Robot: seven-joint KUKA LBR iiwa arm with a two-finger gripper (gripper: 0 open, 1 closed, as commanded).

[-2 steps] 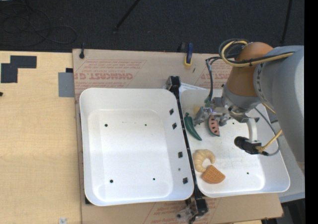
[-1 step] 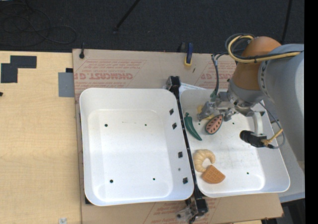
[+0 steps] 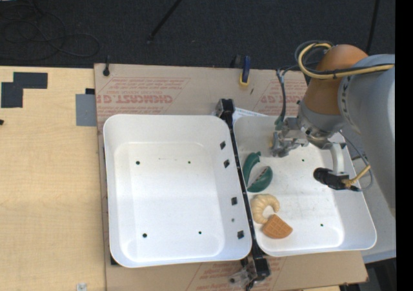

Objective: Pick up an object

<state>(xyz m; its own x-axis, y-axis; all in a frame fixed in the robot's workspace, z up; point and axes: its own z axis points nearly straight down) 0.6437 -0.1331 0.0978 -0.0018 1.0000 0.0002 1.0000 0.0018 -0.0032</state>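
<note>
So nearest the camera in the right bin point(image 3: 361, 235) there's an orange wedge-shaped piece point(image 3: 277, 227); touching it just behind is a cream curled thing point(image 3: 264, 206); a bit farther back a green leaf-like object point(image 3: 256, 173) lies close to the divider between the bins; the left bin point(image 3: 116, 154) sits alongside. The gripper point(image 3: 282, 144) hangs over the far part of the right bin, apart from all three; honestly can't tell whether the claw is released or clenched.

Fixed overhead camera slants down on both bins point(image 3: 116, 154).
</note>
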